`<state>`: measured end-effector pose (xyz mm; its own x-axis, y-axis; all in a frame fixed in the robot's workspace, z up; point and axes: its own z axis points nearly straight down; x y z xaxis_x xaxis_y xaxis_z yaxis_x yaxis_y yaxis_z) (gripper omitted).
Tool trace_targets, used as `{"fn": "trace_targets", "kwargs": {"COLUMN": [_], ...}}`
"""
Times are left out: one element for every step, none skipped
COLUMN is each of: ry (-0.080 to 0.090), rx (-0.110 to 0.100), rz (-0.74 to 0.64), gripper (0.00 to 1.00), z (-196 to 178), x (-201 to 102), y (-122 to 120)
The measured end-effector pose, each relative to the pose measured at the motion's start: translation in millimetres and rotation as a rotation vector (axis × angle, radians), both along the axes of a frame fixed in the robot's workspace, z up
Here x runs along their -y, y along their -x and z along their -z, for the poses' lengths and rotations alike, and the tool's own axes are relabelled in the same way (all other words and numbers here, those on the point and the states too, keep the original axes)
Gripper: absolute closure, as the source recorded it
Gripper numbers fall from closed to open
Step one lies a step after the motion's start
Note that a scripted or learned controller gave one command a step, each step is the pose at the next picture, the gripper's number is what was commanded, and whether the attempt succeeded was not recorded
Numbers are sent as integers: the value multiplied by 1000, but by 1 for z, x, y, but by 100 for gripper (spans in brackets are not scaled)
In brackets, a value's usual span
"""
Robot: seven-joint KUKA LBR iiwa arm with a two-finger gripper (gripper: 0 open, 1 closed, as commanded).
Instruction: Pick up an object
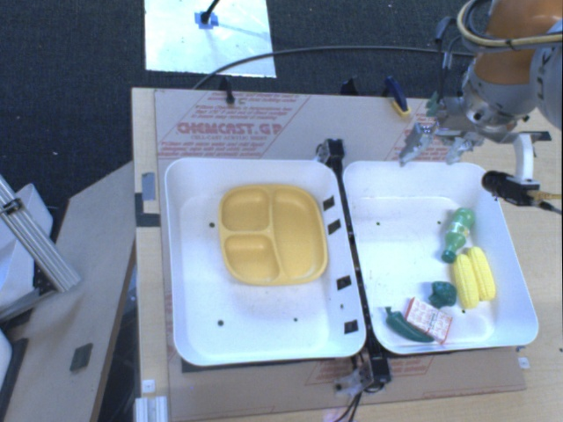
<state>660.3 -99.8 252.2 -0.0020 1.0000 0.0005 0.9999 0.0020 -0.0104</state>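
My gripper [435,147] hangs open above the back rim of the right bin [405,236], with nothing between its fingers. All the objects lie toward the front right of that bin: a green bottle [457,233], a yellow corn cob [473,276], a small dark green piece [442,294], a green pepper [403,323] and a red and white packet [428,319]. They lie well forward of the gripper.
A yellow divided tray [271,234] lies in the left bin [198,271]. A black divider with clips [345,236] runs between the bins. Cables and a blue clip [396,95] lie behind the bins. A metal frame [31,236] stands at the left.
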Motion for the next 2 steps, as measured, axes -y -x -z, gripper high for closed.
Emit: {"fn": "trace_targets", "kwargs": {"ry": [1,1], "rx": [12,10], "rz": [-2,0], "gripper": [0,0], "z": [-8,53], "x": [0,-1], "y": [-2,-1]}}
